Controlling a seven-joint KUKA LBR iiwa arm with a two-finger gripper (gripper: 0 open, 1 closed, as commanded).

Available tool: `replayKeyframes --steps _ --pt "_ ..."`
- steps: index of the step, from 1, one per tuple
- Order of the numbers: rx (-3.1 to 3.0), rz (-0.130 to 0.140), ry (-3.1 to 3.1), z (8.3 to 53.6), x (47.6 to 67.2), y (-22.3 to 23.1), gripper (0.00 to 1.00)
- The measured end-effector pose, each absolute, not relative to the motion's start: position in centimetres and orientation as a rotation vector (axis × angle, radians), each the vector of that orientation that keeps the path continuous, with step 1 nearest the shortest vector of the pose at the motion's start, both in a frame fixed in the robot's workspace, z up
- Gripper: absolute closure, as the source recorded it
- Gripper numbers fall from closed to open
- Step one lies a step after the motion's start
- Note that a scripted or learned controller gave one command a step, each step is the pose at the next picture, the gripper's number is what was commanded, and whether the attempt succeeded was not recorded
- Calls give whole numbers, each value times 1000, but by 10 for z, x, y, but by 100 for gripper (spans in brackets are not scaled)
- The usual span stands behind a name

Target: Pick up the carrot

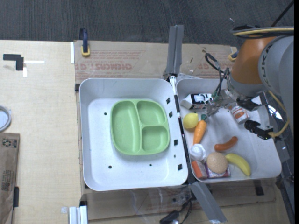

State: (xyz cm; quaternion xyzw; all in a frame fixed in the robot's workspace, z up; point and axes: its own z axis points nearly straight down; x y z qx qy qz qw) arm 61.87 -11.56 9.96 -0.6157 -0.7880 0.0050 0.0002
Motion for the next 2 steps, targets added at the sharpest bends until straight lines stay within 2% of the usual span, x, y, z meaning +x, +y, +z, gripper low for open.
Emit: replayKeyframes --steps 1,2 --pt "-1934 16 -2475 100 619 -116 0" --pt "-1946 4 -2463 190 563 -59 0"
